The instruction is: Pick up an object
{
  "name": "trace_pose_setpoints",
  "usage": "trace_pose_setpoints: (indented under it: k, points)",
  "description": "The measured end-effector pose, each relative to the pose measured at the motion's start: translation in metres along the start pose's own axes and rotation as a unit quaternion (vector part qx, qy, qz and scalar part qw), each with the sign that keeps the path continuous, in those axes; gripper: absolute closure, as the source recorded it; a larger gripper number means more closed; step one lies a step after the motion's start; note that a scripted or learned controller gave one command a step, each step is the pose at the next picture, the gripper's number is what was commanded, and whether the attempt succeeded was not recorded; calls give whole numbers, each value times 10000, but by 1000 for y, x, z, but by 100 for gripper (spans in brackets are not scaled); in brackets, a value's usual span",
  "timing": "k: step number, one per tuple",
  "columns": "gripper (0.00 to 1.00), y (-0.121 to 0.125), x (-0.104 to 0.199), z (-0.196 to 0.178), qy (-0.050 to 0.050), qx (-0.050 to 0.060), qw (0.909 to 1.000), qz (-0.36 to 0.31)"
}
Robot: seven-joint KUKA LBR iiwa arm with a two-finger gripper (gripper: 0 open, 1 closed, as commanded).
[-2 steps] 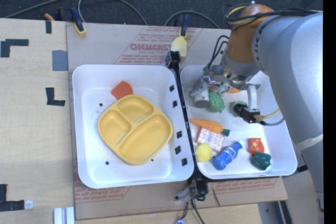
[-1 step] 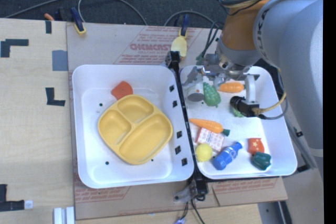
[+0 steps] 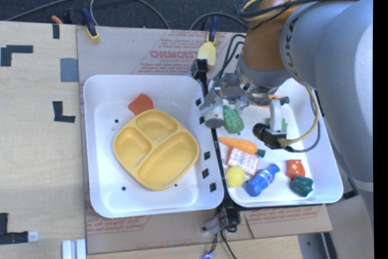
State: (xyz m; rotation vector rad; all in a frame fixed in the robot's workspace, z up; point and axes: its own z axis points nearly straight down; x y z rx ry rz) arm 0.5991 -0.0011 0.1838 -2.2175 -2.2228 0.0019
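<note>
Green toy vegetable [image 3: 233, 120] lies directly under the hand [image 3: 225, 107], touching it.

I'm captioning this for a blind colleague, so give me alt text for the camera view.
A grey robot arm reaches from the right over the right bin, its gripper above a green toy beside a carrot, blue bottle and lemon. The left bin holds a yellow divided plate.

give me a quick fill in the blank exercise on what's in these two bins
The divided plate in the left bin is ____ in colour.
The small block touching the plate's far edge is ____.
In the right bin, the carrot lies just beyond a ____ bottle.
The lemon sits to the ____ of that bottle in the view.

Missing words: yellow; orange; blue; left
</note>
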Motion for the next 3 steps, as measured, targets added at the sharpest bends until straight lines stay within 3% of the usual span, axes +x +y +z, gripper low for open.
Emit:
trace_pose_setpoints:
  k: [2,3]
  points:
    - [100,-3,3,0,3,1,10000,4]
    - [100,-43,-3,0,-4,2,10000,8]
